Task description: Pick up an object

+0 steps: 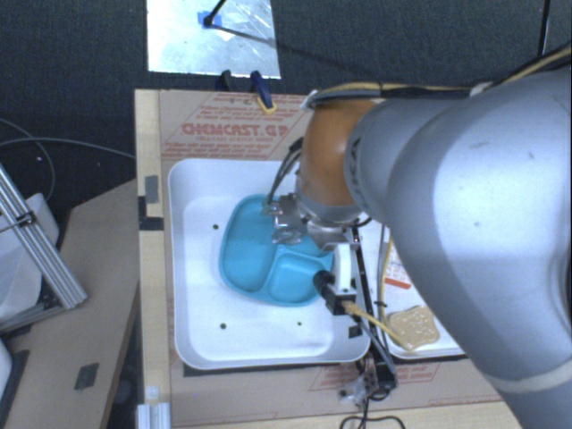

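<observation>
Bench seen from above at a slant. The arm [465,204], grey with an orange band [326,150] above the wrist, comes in from the right and covers much of the right side of the view. Its wrist hangs over the left bin [192,329], a shallow white tray resting on brown cardboard [223,128] printed with red lettering.

In the left bin lies a blue plastic dish [259,262], divided into compartments, sitting toward the bin's right half. The gripper [284,226] is down at the dish's upper right part, on or just above its surface; contact cannot be confirmed. The fingers are hidden by the wrist housing, so whether the jaws stand open or closed cannot be told. Nothing is visibly held.

In the right bin [438,351], largely covered by the arm, a tan flat object [416,326] lies near the front edge, and a white item with red-orange print [393,271] sits just behind it.

A blue clamp [261,90] grips the cardboard's far edge.
</observation>
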{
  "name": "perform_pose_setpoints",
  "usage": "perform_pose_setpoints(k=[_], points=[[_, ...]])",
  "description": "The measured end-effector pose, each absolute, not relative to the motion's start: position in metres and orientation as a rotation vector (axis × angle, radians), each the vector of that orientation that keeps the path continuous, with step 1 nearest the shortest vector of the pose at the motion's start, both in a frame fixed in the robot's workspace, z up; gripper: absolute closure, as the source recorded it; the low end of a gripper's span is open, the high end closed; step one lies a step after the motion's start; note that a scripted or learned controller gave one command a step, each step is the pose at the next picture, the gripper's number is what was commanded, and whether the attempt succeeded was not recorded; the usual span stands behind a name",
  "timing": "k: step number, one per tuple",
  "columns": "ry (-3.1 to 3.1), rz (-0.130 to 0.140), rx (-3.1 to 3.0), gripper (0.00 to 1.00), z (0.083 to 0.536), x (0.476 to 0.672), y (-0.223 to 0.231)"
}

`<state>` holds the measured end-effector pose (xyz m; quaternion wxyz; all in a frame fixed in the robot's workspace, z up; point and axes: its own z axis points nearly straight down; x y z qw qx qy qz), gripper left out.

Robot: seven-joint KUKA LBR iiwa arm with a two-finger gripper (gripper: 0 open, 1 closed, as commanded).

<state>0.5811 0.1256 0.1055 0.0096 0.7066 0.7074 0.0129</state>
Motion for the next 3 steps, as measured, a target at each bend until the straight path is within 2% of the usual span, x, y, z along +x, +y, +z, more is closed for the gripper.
perform_pose_setpoints(k=[1, 2, 3], points=[[2.212, 0.015, 2.217, 1.00, 0.191, 0.621, 0.094], [2.229, -0.004, 2.219, 1.00, 0.175, 0.557, 0.117], [2.225, 0.010, 2.215, 1.00, 0.271, 0.499, 0.117]])
